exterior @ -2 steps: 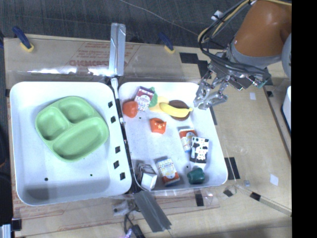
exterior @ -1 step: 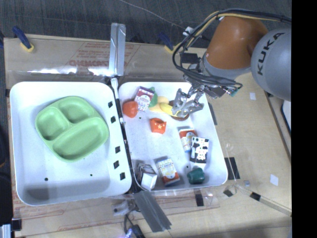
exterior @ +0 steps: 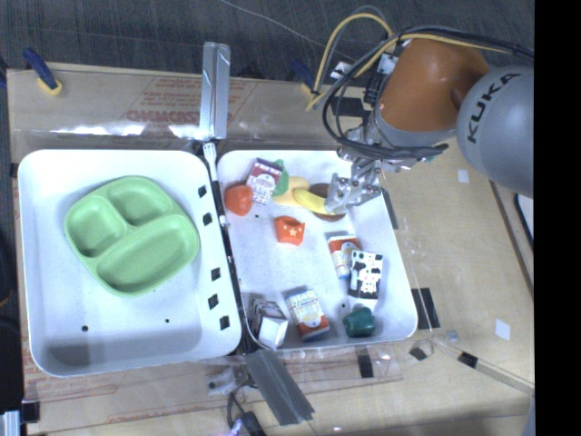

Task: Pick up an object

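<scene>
So the end effector (exterior: pixel 349 192) is hanging over the back right part of the right bin (exterior: pixel 399 271), right at the banana (exterior: pixel 307 198), and its metal tips sit at the banana's right end. I honestly cannot tell how wide it is or whether it has anything, the tips are too jumbled from this angle. The banana lies flat near the bin's far wall, yellow with a dark brownish end. Just left of it there's a small purple and white carton (exterior: pixel 263 181) standing tilted, with something green tucked between the two, and left of that an orange-red tomato-looking thing (exterior: pixel 239 199) near the divider. A red strawberry-ish piece (exterior: pixel 290 231) sits on its own toward the middle. Further forward on the right you get a small can (exterior: pixel 341 252) lying beside a black and white cow-print carton (exterior: pixel 366 273), basically touching. Along the front edge: a little white cup (exterior: pixel 271 331), an orange-labelled box (exterior: pixel 306 312), and a dark green lump (exterior: pixel 360 321). The left bin (exterior: pixel 36 243) holds a light green divided plate (exterior: pixel 132 233), sitting a bit angled. Both bins rest on the counter (exterior: pixel 454 243), with the grey arm (exterior: pixel 495 125) and its orange band coming in from the right, cables looping over the top.
</scene>
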